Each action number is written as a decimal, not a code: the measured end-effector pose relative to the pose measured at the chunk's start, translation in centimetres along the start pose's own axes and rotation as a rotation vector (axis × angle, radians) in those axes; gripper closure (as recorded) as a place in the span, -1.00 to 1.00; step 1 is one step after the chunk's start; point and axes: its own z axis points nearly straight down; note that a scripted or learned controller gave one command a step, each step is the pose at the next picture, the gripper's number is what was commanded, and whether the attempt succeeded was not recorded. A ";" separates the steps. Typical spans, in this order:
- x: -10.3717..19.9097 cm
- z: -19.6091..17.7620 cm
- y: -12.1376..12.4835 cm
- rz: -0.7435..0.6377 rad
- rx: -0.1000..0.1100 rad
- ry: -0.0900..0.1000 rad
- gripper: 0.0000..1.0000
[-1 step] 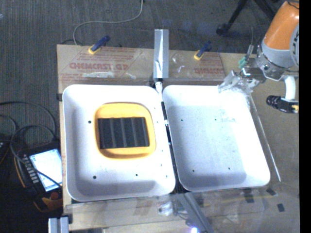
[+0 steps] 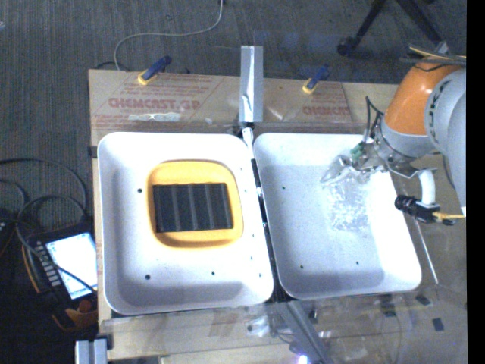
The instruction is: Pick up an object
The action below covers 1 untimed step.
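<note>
The pincer [image 2: 362, 156] sits over the upper right corner of the right bin [image 2: 303, 275], under the arm's orange band [image 2: 409, 105]. Honestly can't tell how it's set, it's lost in the clutter there. A crinkly clear plastic wrapper [image 2: 347, 199] lies right below it, its top edge reaching up to the pincer, but I can't say they touch. Way off to its left, in the left bin [image 2: 121, 279], there's a yellow tray with a black ribbed insert [image 2: 194, 205], lying flat. Both bins sit on the worktop [image 2: 174, 105].
</note>
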 end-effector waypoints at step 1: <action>0.4 0.5 -4.3 -0.138 -0.012 -0.006 -1.00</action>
